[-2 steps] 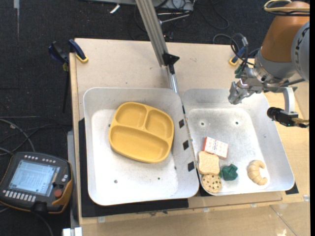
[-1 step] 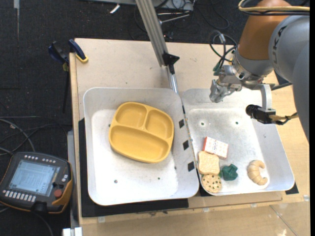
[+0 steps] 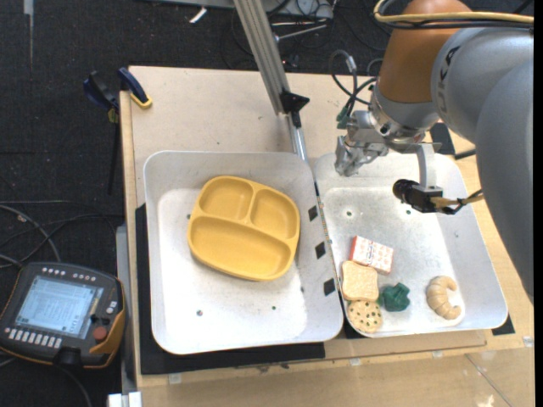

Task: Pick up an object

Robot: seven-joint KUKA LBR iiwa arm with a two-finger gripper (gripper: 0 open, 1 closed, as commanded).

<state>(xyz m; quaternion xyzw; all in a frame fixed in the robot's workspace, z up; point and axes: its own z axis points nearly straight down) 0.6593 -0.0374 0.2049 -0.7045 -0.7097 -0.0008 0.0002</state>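
My gripper [image 3: 349, 164] hangs over the far left corner of the right bin [image 3: 441, 219], its fingers close together with nothing between them. Several small food items lie at that bin's near edge, well below the gripper: a pink and white wafer [image 3: 372, 253], a slice of toast [image 3: 360, 281], a round cookie [image 3: 365, 315], a dark green piece [image 3: 394, 296] and a croissant [image 3: 445, 298]. A yellow divided plate [image 3: 244, 226] rests in the left bin [image 3: 170, 312].
A slanted metal pole [image 3: 267, 58] crosses above the bench toward the gap between the bins. Black cables [image 3: 424, 197] trail from the wrist over the right bin. A teach pendant [image 3: 59, 308] sits off the bench at the lower left.
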